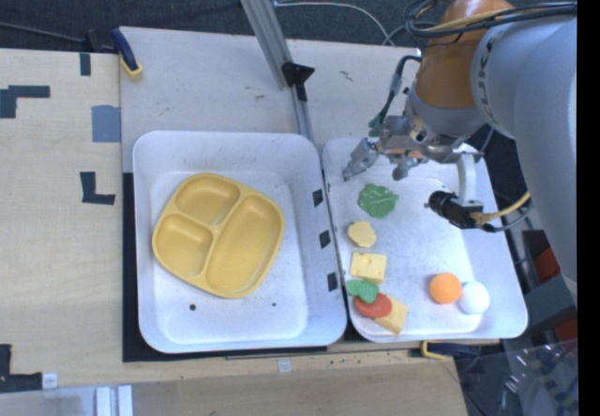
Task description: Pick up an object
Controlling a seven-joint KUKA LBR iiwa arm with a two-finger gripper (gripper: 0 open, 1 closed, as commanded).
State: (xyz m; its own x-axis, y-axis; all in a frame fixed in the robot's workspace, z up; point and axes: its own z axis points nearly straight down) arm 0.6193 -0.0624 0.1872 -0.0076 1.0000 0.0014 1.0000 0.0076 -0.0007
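Over right bin: arm (525, 77) reaches in from right, wrist low.
Left bin (150, 311): yellow tray (218, 233) only.
Right bin (497, 311): toy foods loose, apart, easy picks.
Gripper (382, 164): fingers spread, nothing betw them, just above green leaf (377, 200), prob. target.

No legible text, labels, brand marks or nos. are seen anywhere in the frame; nothing readable on bench, bins or arm.

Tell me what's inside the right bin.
The right bin holds a green leafy piece, two yellow pieces, a red-and-green item partly covering a yellow wedge, an orange ball and a white ball.
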